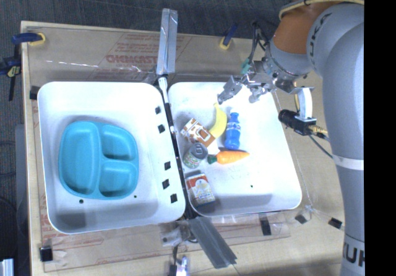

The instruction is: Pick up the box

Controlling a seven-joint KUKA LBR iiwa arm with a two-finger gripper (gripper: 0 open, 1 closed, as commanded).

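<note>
Nothing is lifted yet: your pincer hovers open and empty over the right bin's far edge, while the box lies beside the banana, ungrasped.

bins: glossy white plastic | tray: smooth blue plastic | bench: matt wood

The pale wooden surface carries two white bins side by side: one bin directly under the end effector, the other bin well to its left.
</note>
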